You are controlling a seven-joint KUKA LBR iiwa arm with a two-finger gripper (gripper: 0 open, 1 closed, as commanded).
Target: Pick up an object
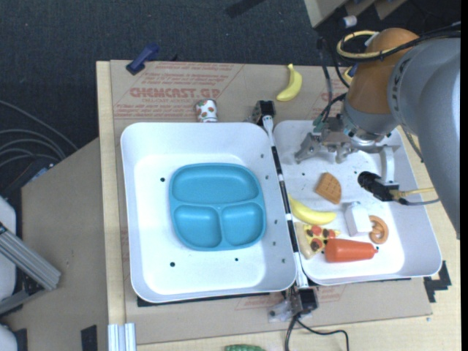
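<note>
The gripper (327, 146) hangs over the upper part of the right bin (417, 258), in the frame's upper right, fingers spread with nothing between them. Below it in that bin lie a waffle piece (329, 187), a banana (311, 212), a carrot (349, 250) and a pretzel (379, 229). The left bin (139, 196) holds a blue divided plate (216, 205).

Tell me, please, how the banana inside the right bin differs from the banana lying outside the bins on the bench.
The banana in the right bin lies near that bin's left wall, roughly level across the view; the banana on the bench sits beyond the bins, standing steeper in the picture. The binned one lies close to other toy food; the bench one lies alone. Both are yellow, curved and untouched by the gripper.
</note>
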